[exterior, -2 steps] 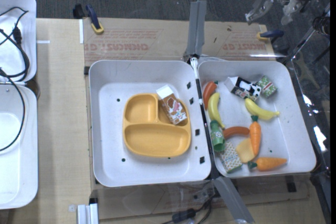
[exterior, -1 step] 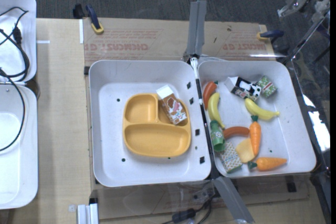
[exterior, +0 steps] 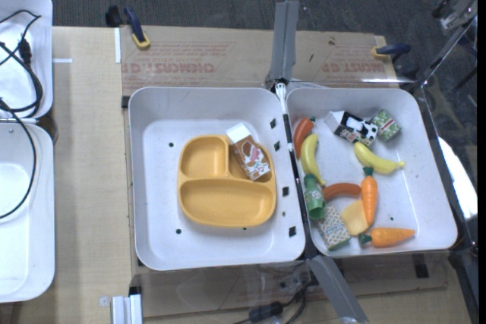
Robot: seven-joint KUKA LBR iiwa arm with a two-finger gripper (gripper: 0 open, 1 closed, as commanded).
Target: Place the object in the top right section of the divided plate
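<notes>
Left bin point(exterior: 152, 163): one yellow divided plate point(exterior: 226, 201) with three sections, two small above and one wide below. The small carton point(exterior: 249, 155) lies in the plate's top right section.

Right bin point(exterior: 425, 186): toy foods, crowded. These include two bananas point(exterior: 378, 158), two carrots point(exterior: 369, 197), a cow-print carton point(exterior: 353, 127), a green box point(exterior: 385, 125), a green bottle point(exterior: 314, 197) and a red sausage point(exterior: 342, 191).

Carton's long axis runs from upper left to lower right. Its white end points to the upper left and overhangs the plate's top rim. The printed red-and-white face is up.

Edges: the plate's right rim sits near the wall shared by the two bins. The left bin's floor is bare to the left of the plate, above it and below it. The carton touches no bin wall.

I cannot tell how my jaws stand.
</notes>
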